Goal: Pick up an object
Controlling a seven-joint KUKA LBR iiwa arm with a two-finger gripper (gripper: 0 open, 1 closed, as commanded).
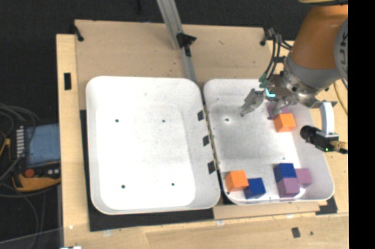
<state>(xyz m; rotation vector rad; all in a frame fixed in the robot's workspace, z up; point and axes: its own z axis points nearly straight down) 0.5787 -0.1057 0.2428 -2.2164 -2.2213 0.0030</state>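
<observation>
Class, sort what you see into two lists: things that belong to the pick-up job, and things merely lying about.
Job:
end effector
orange block near it
orange cube
blue cube
blue block
purple blocks
right bin

Lying about:
left bin
metal pole
cables

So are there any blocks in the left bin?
No, the left bin holds no blocks; the orange block, blue and purple ones all sit in the right bin.

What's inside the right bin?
Right bin holds orange blocks at and, blue blocks and, purple blocks and. The arm covers its far corner.
</observation>
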